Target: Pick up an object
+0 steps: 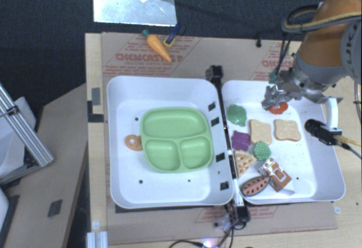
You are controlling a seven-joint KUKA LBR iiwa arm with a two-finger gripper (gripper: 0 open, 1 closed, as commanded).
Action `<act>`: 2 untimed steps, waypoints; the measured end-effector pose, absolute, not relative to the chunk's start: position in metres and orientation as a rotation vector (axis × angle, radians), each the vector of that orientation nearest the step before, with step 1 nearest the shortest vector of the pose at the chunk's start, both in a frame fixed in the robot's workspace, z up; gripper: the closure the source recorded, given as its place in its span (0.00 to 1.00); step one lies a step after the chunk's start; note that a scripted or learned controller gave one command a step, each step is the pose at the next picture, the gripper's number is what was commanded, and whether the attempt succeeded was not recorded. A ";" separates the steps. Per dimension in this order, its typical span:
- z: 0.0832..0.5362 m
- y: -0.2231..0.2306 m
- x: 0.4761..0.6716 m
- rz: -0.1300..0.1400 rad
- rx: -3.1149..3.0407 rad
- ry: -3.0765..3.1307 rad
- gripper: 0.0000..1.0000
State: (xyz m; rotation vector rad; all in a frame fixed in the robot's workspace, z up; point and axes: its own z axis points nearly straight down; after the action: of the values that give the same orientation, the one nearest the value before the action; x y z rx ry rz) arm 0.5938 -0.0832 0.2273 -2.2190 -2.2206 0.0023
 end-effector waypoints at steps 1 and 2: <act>0.228 -0.063 0.579 0.001 -2.215 -2.227 1.00; 0.216 -0.065 0.564 0.002 -2.220 -2.222 1.00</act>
State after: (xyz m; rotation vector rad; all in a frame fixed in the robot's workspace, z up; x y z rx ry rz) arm 0.5636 -0.0646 0.2156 -2.2197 -2.2218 0.0015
